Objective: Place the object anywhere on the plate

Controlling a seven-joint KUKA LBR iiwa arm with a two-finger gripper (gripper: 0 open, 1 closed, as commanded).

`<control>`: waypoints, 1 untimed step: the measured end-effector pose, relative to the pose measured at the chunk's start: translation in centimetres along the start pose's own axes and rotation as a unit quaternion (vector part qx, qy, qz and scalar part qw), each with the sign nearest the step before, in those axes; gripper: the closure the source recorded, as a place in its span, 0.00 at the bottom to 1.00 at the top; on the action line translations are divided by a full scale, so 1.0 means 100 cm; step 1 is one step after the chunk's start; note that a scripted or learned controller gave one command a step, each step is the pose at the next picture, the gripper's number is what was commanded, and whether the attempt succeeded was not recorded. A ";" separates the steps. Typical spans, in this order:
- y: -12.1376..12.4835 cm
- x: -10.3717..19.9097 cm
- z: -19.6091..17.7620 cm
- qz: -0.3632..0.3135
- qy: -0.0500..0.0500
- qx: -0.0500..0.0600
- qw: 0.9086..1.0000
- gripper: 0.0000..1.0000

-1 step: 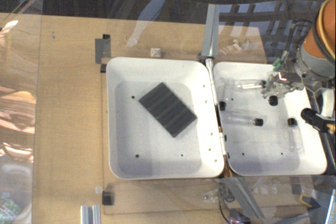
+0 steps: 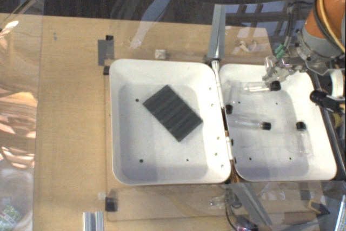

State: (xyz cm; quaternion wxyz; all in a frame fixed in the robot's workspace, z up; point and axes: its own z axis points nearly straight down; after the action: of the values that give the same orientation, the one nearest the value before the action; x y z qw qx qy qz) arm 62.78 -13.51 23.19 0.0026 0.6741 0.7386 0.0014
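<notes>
three clear tubes with black caps are found in the right bin (image 2: pixel 324 170): one tube (image 2: pixel 254 86) near the top, one tube (image 2: pixel 250 124) in the middle, one tube (image 2: pixel 301 138) by the right wall. the dark ribbed plate (image 2: pixel 173 112) lies flat and slantwise in the left bin (image 2: pixel 124 165), well apart from them, left bare for a drop. the gripper (image 2: pixel 275 74) is hung just above the top tube, likely lined up for a pick; nothing is seen held, and how wide it stands cannot be told.

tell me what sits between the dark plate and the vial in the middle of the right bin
The camera view shows bare white floor, then the bins' meeting rims, between the dark plate and the vial.
</notes>
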 end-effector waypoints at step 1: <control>0.043 0.003 -0.039 -0.036 0.000 0.000 0.999 1.00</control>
State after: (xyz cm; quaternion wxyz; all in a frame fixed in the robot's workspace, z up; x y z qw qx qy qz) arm 66.99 -12.80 27.11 0.0028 0.6474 0.7621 0.0012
